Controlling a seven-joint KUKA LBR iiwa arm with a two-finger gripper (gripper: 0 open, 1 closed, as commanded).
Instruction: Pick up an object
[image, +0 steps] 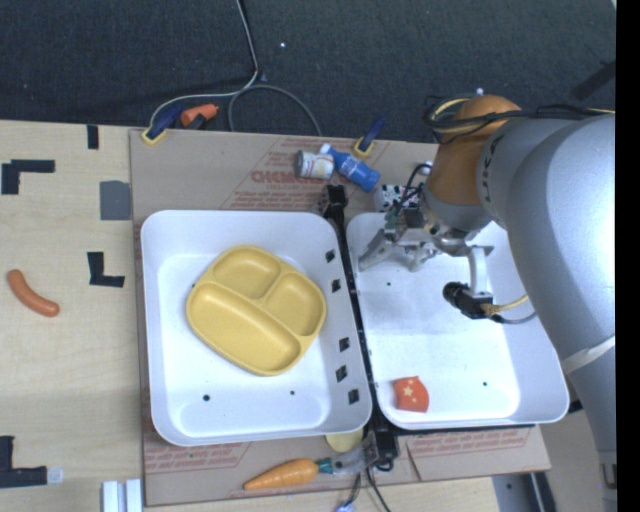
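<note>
Gripper (392, 243): state cannot be told, at right bin's (500, 400) 11 o'clock corner.
Red block (411, 394): bin's 7 o'clock.
Yellow plate (257, 308): left bin (165, 300).

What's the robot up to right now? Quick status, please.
Gripper low over right bin's far end, nothing visibly held. Orange-red piece at near edge, untouched. Nothing between them.

Bench (60, 400): two white bins (160, 330) at centre on cardboard sheet (200, 180); toy sausage (32, 293) at left; toy carrot (280, 475) at bottom; clamps (180, 118) at top.
</note>
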